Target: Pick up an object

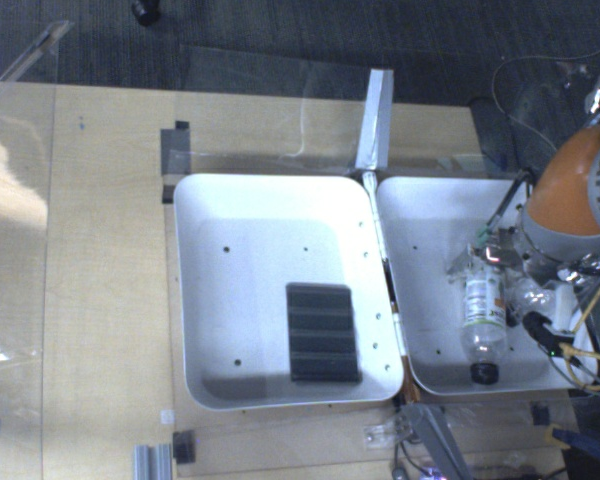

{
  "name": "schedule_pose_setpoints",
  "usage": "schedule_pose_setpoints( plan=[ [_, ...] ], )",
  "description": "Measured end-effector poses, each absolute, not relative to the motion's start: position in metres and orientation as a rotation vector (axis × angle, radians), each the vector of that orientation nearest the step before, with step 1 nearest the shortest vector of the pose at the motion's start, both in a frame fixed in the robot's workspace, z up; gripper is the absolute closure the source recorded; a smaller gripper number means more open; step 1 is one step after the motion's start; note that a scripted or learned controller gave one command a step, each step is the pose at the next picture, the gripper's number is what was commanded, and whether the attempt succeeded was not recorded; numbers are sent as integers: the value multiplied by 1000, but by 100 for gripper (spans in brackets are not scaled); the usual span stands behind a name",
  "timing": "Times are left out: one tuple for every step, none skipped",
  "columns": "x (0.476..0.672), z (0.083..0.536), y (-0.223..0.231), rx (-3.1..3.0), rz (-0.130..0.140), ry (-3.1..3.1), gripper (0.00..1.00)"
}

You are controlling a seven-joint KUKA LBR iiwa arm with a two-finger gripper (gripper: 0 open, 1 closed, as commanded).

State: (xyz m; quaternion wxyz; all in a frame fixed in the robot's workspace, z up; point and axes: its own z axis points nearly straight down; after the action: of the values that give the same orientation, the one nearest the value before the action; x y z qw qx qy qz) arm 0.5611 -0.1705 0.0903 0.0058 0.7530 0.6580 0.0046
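Note:
A clear plastic bottle [483, 316] with a pale label and a black cap lies lengthwise in the right bin [420, 268], cap toward the front edge. My gripper [492, 255] hangs low at the bottle's far end, directly over its base, under the grey wrist and orange band [578, 183]. A black ridged block [323, 333] lies flat in the left bin [230, 268], toward its front right.
The two white bins sit side by side, split by a narrow rim [385, 268]. A metal bar [375, 118] stands behind that seam. Loose cables [580, 353] trail at the right bin's right edge. A clear panel [20, 218] covers the bench at left.

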Motion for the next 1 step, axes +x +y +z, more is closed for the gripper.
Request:
schedule_pose_setpoints(
  plan=[
    [564,102,-169,2353,22,2058,100]
  ],
)
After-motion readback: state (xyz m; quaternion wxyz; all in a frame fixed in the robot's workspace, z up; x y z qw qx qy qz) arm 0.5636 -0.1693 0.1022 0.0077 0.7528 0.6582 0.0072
